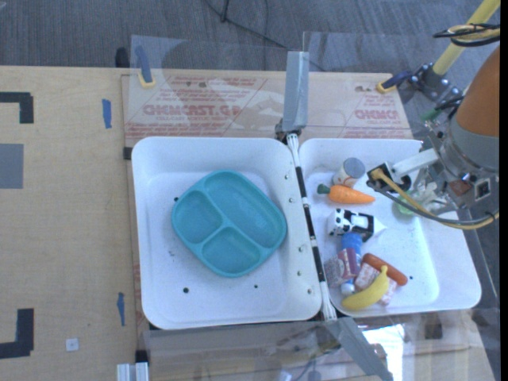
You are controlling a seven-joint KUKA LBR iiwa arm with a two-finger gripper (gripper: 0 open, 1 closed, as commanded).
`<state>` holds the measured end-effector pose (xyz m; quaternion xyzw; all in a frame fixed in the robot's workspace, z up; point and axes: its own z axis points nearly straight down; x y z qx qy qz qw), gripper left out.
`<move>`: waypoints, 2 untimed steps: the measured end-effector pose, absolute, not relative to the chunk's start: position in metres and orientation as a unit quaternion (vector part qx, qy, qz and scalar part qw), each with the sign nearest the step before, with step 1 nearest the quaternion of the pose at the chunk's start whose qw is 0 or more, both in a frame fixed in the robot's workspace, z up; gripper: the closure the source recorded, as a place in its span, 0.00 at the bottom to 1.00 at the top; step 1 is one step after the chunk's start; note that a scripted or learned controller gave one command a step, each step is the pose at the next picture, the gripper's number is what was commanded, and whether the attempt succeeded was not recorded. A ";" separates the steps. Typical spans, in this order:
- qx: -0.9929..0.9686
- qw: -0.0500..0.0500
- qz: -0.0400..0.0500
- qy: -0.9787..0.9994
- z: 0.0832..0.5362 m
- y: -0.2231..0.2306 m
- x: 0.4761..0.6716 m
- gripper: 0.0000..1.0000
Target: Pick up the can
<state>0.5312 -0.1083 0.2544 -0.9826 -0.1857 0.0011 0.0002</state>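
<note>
A: Start at the jaws: spread or pressed together?
B: I cannot tell. From this slant the gripper (414, 190) is a tangle of pale and dark parts, and nothing shows pinched in it. It hangs over the right side of the right bin (448, 272).
A: And the can?
B: Probably the small grey-topped cylinder. The can (353, 167) stands upright near that bin's far wall, left of the gripper and apart from it. I'd judge upright suits a pinch across its sides.
A: What crowds it?
B: A carrot (351, 194) lies just in front of it, close enough that a careless approach from that side could knock either one. Further out sit a cow toy (352, 222) and a blue bottle (350, 251), then a banana (369, 294) heaped at the near wall.
A: The left bin (159, 292)?
B: It carries a teal plate (228, 222), well apart from the can, so it plays no part in the pick
</note>
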 end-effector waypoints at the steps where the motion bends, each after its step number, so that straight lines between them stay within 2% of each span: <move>1: -0.983 0.001 0.001 -0.186 0.254 -0.108 0.531 0.00; 2: -0.982 0.000 0.001 -0.189 0.183 -0.153 0.587 0.00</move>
